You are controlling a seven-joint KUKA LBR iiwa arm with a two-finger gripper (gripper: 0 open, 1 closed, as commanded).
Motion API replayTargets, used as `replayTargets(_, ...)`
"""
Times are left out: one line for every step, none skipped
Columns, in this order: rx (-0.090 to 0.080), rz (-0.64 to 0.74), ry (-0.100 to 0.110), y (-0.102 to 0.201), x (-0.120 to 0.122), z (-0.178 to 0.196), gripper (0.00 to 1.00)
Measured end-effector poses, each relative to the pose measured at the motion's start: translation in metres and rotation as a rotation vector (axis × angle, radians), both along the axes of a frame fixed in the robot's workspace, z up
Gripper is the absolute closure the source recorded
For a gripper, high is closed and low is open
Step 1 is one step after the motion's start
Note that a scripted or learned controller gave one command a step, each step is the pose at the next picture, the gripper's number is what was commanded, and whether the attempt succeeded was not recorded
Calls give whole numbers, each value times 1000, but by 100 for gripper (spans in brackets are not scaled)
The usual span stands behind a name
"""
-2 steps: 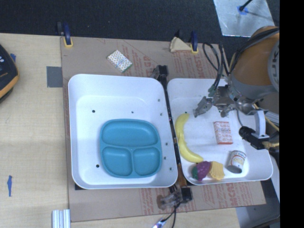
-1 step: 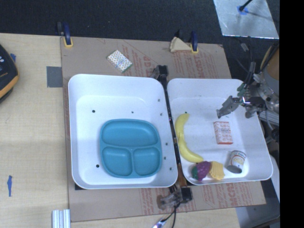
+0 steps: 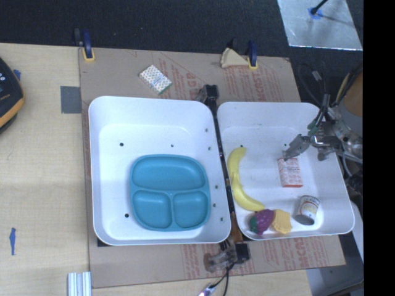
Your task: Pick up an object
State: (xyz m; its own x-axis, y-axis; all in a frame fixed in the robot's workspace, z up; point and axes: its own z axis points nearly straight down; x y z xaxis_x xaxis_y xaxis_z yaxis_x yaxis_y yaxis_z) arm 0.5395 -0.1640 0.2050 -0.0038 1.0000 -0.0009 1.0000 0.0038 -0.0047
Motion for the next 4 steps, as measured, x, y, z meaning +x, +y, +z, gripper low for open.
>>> replayTargets(0, 1, 0, -9, 3, -55, 0)
replayTargets(1, 1, 0, -17, 10, -114, 0)
replayTargets(-1, 3, 0, -18, 11, -103, 100)
replayTargets(1, 0, -1, 11, -43, -63, 100)
